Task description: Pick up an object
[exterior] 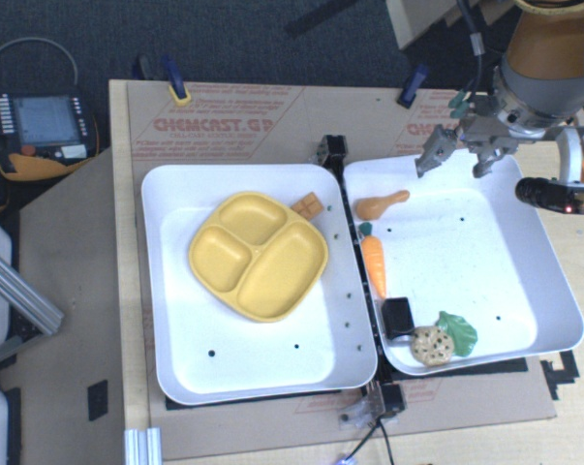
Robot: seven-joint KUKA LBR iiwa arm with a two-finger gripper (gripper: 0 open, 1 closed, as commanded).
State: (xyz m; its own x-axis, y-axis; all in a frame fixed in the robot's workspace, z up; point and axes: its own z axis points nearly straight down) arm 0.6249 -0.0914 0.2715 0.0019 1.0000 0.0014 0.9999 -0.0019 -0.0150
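From the camera view above the table, the right bin (524, 260) holds the candidates: a toy drumstick (381, 204) near its upper left corner, a carrot (373, 264) lying along the left wall just below it, then a small black block (398, 317), a cookie (431, 346) and a green leafy piece (458, 331) clustered at the lower edge. The left bin (175, 337) carries a yellow divided plate (260, 256) with a small brown piece (308, 205) touching its upper rim.

The drumstick lies nearest the tool and looks like light, stiff, smooth plastic (likely to slip if pinched at the rounded end); the narrow shank seems the better place to grip.

The tool (456, 163) hangs over the right bin's upper edge, fingers spread apart, nothing between them, touching nothing.
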